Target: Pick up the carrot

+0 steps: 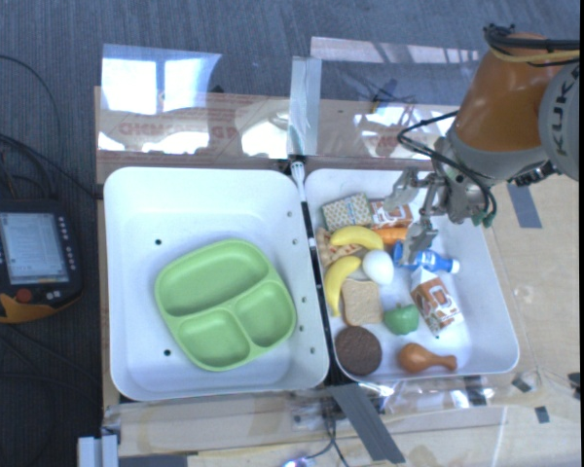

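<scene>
Right now I see the arm (511, 90) reaching in from the right, its orange band above the wrist, with the gripper (423, 224) hanging over the upper middle of the right bin (496, 309). From my seat I cannot tell how the jaws stand; the metal parts blur together against the clutter below.

The carrot (391, 232) lies in the upper part of the right bin as a short orange strip, just left of the gripper tip and right beside the upper banana (355, 237). I cannot tell whether the gripper touches it. A small orange and white packet (394, 212) sits just above the carrot.

Around it the right bin is crowded. A patterned cracker (346, 210) sits at the top left, a second banana (337, 280) curves down along the divider, and a white egg (377, 266) rests between that banana and a slice of bread (361, 303). A blue and white bottle (426, 259) lies just below the gripper. Lower down I see a green pepper (401, 318), a snack pouch (438, 305), a brown cookie (358, 349) and a chicken drumstick (426, 359) near the bottom edge.

The left bin (127, 261) holds a green divided plate (226, 303), lying flat. A teach pendant (27, 256) rests on the floor at far left.
</scene>
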You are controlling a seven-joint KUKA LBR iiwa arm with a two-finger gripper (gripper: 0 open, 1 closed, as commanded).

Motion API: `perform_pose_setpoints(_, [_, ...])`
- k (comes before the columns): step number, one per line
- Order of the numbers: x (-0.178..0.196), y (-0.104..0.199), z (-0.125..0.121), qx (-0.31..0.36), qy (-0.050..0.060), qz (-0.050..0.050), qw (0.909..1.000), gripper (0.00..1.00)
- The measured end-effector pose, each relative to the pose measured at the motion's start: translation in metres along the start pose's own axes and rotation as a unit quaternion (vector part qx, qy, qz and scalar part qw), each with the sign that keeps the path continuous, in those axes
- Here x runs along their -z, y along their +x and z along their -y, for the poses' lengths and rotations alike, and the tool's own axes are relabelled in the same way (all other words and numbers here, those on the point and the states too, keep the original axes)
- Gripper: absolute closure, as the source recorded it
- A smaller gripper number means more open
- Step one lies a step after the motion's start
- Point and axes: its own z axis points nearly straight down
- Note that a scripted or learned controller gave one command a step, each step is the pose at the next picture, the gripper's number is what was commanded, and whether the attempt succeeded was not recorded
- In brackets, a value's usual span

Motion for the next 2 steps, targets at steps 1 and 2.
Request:
perform_pose_setpoints(1, [-0.069, -0.014, 0.011, 0.043, 0.003, 0.020, 0.9989, 0.00])
perform_pose_setpoints(2, [-0.089, -0.024, -0.021, -0.015, 0.002, 0.019, 0.9997, 0.00])
